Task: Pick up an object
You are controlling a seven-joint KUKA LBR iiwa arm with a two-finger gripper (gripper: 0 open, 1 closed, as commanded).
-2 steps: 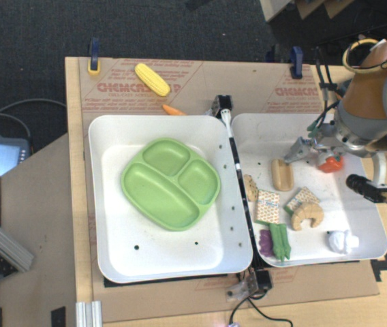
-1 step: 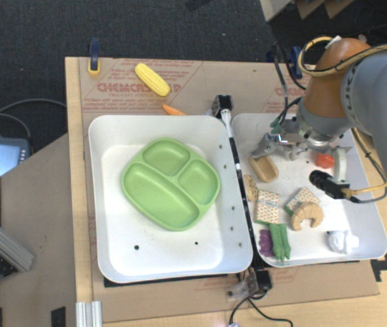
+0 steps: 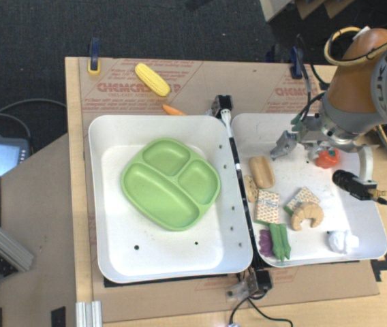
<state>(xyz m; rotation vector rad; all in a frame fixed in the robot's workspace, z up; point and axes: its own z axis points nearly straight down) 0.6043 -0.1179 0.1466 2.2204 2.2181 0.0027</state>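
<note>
Arm: I see the grey arm [image 3: 357, 80] w/ orange band reaching in from the right, over the far end of the right bin [image 3: 377, 234].
Gripper: gripper [image 3: 287, 143] sits low over the far-left part of the right bin, above bare white floor.
Grip state: can't tell from this angle whether it's released or clenched.
Nearest pick candidates: tan roll [image 3: 261, 171] lies just near-side of the gripper, close to the bin's left wall; red item [image 3: 327, 159] is on the gripper's other side, partly under the wrist.
Mid bin: checked packet [image 3: 269, 206] just below the roll; croissant-shaped piece [image 3: 308, 215] to its right, w/ a second patterned piece touching its top.
Near edge: green veg [image 3: 279, 240] and a purple piece [image 3: 266, 239] side by side at the near-left corner; white crumpled item [image 3: 340, 240] at the near-right.
Left bin: left bin [image 3: 105, 182] holds a green divided plate [image 3: 169, 182], roughly centred, compartments bare.
Outside bins: corn cob [image 3: 152, 79] on the cardboard sheet [image 3: 248, 80] beyond the left bin; small orange piece [image 3: 174, 110] right at that bin's far rim.
</note>
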